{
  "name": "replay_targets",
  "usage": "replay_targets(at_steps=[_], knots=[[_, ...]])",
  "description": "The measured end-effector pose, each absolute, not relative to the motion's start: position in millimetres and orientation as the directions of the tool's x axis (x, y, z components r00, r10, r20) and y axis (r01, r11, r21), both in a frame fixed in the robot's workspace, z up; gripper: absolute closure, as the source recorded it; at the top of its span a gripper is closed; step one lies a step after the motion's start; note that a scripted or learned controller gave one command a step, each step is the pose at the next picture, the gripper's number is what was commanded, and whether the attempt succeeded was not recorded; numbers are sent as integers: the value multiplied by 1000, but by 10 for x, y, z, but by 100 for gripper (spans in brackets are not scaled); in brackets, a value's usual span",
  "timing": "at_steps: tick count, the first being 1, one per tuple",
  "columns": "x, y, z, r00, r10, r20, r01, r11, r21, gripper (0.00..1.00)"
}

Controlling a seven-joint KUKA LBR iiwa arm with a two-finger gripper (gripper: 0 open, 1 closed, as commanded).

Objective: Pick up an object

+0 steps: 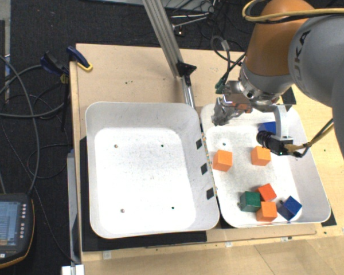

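The arm's gripper (225, 112) hangs over the far-left corner of the right bin (312, 182); I cannot tell how it is set. Nearer in that bin lie two orange blocks (222, 160), well apart, and at its near edge a green block (251, 201), more orange ones and a blue block (289, 207) cluster together.

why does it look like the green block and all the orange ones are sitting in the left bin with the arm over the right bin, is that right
Not quite: the camera view shows the green block and the orange blocks in the right bin, not the left bin. The arm is over the right bin, as you said.
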State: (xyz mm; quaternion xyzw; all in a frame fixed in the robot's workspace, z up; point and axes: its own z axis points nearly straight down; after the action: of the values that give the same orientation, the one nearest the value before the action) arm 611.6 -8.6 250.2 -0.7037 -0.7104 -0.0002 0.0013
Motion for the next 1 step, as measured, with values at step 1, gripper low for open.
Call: replay_targets(at_steps=[1], knots=[[6041,429,2564,-9,1000,2,1000,9,0,100]])
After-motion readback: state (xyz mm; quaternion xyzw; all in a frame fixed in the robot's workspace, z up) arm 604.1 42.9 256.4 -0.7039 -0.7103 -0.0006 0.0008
